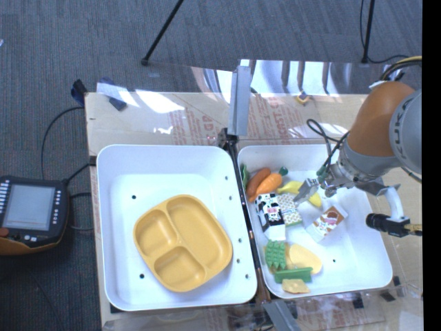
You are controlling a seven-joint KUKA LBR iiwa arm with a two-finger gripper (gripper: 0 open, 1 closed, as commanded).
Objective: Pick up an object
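Along the near rim of my right bin (372, 281), a small yellow wedge (295, 286) is lying beside a green studded block (276, 255) and a pale yellow disc (304, 258). Farther in, toward the bin's left wall, a black-and-white cow-patterned carton (270, 209) is sitting, with a small white carton (326, 223) bearing a brown-red picture tilted nearer the middle. Beyond those, close to the far left corner, two orange carrots (264, 182) are lying side by side with a green bit at their tip. I am hovering my gripper (308, 189) over the middle of this bin, fingers spread apart and clamped on nothing, tips just above a pale yellow banana-like piece (302, 188) that is lying between the carrots and the white carton. My orange band (375, 119) is showing above the bin's far right corner. In the left bin (117, 164), a yellow divided plate (181, 242) with three compartments is resting near the middle
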